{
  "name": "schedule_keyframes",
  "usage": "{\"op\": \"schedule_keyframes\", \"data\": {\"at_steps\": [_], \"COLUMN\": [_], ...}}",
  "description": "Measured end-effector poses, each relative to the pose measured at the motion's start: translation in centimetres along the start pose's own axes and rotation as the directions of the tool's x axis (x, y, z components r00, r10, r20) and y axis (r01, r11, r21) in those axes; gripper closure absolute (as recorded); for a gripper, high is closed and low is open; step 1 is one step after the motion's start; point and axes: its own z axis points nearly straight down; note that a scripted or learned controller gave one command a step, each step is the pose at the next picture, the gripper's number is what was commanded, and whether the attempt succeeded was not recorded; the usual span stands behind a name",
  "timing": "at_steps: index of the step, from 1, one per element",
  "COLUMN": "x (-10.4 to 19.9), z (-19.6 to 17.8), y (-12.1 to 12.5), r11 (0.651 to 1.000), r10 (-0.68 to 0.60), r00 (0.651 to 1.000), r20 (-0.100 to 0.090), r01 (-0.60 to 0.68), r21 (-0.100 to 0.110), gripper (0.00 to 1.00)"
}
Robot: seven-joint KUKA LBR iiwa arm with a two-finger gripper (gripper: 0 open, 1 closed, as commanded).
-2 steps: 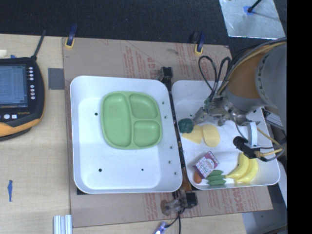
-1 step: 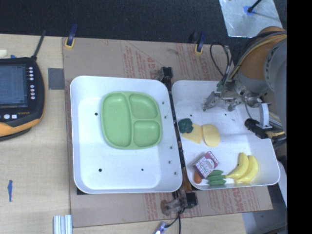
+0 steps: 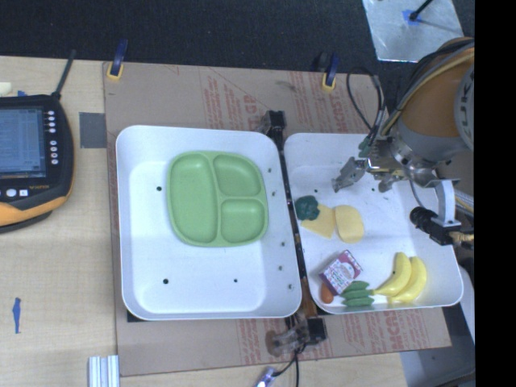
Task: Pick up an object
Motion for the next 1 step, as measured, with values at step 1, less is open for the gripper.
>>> {"op": "schedule_keyframes", "data": {"at_steps": [1], "x": [-0.05], "z": [8.37], "y": [-3.43], "r11": [1.0], "r10": [0.0], "r00": [1.0], "r20": [0.002], "r01": [0.0], "r21": [0.004], "gripper": [0.0]}}
